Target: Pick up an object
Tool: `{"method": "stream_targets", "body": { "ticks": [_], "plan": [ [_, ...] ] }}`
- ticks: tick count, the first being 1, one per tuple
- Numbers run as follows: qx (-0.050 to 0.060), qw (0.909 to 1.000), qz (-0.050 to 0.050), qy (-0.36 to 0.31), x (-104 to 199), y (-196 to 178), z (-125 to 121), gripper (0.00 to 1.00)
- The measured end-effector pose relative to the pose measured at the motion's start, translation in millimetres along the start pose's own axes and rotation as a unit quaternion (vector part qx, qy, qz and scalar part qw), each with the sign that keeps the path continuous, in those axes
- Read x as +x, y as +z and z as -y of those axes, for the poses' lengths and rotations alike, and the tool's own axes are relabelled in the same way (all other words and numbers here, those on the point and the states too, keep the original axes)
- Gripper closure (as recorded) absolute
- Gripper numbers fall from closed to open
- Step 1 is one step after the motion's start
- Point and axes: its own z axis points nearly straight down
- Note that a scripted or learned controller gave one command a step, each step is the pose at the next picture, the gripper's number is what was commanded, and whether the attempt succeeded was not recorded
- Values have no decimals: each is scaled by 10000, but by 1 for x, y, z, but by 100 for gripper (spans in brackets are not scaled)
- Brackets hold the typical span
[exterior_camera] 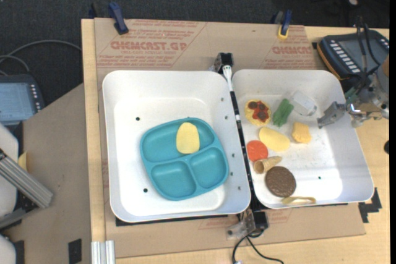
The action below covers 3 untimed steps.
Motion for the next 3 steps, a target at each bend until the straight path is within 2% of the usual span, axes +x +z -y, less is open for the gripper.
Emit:
{"method": "stream_targets", "body": {
  "ticks": [1,2,3],
  "plan": [
    [15,10000,-26,-34,85,-34,47,0],
    [-40,10000,-7,-45,175,-120,64,0],
    [-19,10000,3,-5,170,-126,64,100]
  ]
}}
